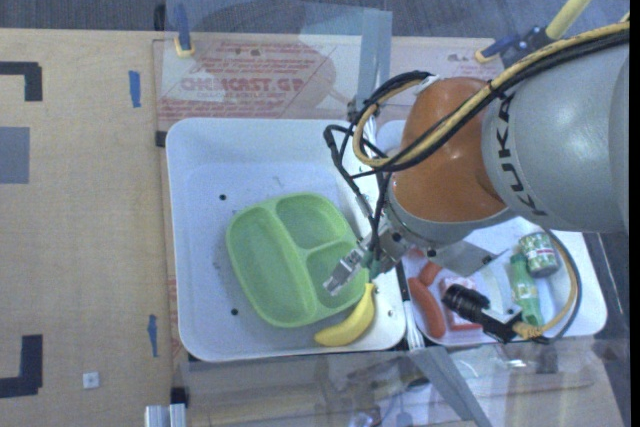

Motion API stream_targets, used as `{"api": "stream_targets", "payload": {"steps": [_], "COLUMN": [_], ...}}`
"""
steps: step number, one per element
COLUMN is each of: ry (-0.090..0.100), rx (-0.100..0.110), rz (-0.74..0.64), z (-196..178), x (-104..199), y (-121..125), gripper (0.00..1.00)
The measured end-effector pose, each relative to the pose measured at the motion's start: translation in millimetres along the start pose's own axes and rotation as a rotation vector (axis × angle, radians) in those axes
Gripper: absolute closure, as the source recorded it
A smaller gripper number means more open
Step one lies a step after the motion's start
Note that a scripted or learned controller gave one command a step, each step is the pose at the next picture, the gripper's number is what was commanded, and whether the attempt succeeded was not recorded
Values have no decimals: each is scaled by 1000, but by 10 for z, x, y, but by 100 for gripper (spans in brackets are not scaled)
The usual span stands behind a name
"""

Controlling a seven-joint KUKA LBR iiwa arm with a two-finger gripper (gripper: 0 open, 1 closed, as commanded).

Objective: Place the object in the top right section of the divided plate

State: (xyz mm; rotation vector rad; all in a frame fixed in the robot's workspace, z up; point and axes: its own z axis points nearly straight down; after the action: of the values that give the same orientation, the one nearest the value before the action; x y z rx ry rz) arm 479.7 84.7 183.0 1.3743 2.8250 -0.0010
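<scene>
The grey arm (540, 145) with its orange band is reaching in from the right and leaning over the seam between the two white bins, covering much of the right bin (590, 310) as it does so. The left bin (200, 145) is carrying the green divided plate (265, 260), which is sitting turned at an angle, its one large section facing lower left and its two smaller sections facing upper right and right.

A banana (350, 323) is lying in the left bin's lower right corner, curving along the plate's lower right rim and touching it from outside. As the one loose thing in that bin, it is looking like the object to be placed, though that is a judgement.

The gripper (350, 273) is hanging low over the plate's right-hand small section, just above the banana's upper end. Its metal tip is catching the light, and a small green patch is showing just beside it, but whether the claw is spread, pressed together or pinching anything I cannot tell from this angle.

In the right bin, a reddish sausage-like piece (428, 307) and a green bottle-like item (525, 280) are peeking out from under the arm.

As for progress, nothing is resting in the top right section as far as it is showing, so the placing is looking not yet done: the object is still needing to be gripped, lifted and set into that section
</scene>
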Motion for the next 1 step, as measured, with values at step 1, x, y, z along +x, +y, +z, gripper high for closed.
{"api": "stream_targets", "payload": {"steps": [1], "ry": [0], "rx": [0], "rz": [0], "z": [0], "x": [0], "y": [0], "gripper": [0]}}
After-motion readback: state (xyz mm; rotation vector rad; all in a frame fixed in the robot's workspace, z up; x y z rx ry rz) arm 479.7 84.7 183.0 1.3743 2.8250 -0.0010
